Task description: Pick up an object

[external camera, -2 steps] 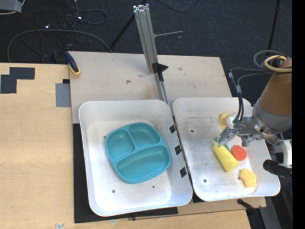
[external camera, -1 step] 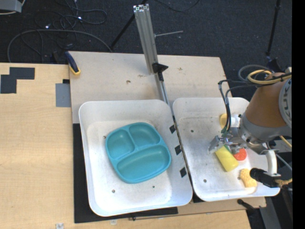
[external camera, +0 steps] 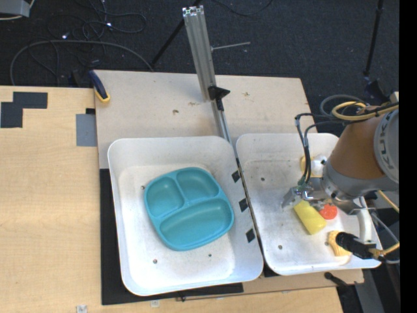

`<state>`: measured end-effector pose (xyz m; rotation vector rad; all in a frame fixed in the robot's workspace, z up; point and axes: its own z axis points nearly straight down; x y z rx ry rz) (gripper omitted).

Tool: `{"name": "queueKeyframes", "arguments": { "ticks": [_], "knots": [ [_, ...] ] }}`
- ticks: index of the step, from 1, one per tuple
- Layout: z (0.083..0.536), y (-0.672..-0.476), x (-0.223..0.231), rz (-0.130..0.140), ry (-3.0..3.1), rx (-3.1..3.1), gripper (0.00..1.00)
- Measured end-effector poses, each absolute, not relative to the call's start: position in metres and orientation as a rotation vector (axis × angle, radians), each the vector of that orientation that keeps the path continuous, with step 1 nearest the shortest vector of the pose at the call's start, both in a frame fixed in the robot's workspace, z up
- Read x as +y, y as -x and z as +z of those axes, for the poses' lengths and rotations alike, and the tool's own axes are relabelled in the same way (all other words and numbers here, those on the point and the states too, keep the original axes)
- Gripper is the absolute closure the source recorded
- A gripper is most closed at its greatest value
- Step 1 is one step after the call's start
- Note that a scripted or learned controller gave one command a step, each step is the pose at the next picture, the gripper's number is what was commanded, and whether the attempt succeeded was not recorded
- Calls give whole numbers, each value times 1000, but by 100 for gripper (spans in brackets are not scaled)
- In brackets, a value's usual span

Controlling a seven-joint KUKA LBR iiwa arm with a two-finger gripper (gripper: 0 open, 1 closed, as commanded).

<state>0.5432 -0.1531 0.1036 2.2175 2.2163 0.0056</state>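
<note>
You see a pale wooden bench (external camera: pixel 195 103) carrying two shallow white bins side by side — the left bin (external camera: pixel 124 194) and the right bin (external camera: pixel 267 175) — with a blue-and-yellow tool (external camera: pixel 99 87) near its back-left corner.

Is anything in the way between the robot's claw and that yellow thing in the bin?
Nothing visible is. The gripper sits right above the yellow object's upper end in the right bin. A small red object lies beside the yellow one, on its right, not between them.
</note>
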Motion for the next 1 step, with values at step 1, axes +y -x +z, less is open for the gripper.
{"name": "queueKeyframes", "arguments": {
  "ticks": [1],
  "knots": [
    [110,-541,-154,-1,-2227,2216,100]
  ]
}}
